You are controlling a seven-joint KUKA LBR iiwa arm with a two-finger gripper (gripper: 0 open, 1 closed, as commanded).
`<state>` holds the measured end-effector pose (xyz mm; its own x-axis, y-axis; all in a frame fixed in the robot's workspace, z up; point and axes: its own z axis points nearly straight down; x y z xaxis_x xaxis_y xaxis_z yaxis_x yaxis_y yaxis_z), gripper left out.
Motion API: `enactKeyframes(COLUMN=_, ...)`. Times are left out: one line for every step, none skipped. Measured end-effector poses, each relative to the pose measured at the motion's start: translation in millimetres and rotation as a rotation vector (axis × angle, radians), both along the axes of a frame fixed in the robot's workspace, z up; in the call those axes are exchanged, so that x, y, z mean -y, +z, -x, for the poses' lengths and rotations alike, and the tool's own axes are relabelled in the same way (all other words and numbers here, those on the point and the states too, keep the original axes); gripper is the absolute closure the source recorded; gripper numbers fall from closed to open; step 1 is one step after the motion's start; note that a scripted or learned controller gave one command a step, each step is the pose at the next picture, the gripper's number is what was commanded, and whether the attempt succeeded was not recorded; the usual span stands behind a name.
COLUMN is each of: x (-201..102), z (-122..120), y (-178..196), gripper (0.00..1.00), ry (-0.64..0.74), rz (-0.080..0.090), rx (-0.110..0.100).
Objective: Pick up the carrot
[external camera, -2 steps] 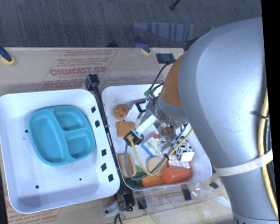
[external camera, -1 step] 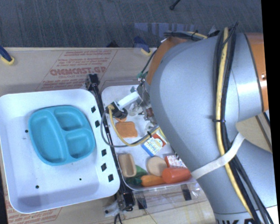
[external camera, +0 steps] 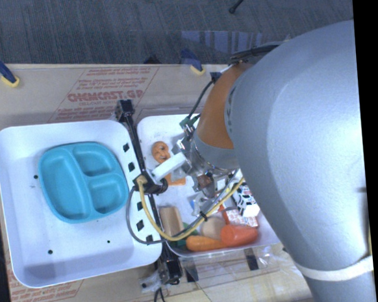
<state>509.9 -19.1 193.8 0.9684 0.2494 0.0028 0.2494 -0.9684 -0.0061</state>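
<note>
While hovering mid-bin, gripper (external camera: pixel 201 179) aperture indeterminate behind cabling; carrot (external camera: pixel 206 243) flat at right bin (external camera: pixel 149 127) near wall, toward viewer from gripper, long axis parallel to that wall.

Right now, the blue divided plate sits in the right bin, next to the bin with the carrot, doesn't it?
Not quite. The camera view shows the blue divided plate in the left bin, not the right. The carrot does lie in the neighbouring bin, near its front edge.
</note>
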Motion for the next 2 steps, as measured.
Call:
enactKeyframes(x=-27, z=35, y=-4, gripper=0.0, ry=-0.04, rz=0.005, rx=-0.009)
enactKeyframes(x=33, z=-27, y=1, gripper=0.0, ry=0.034, rz=0.006, rx=-0.004)
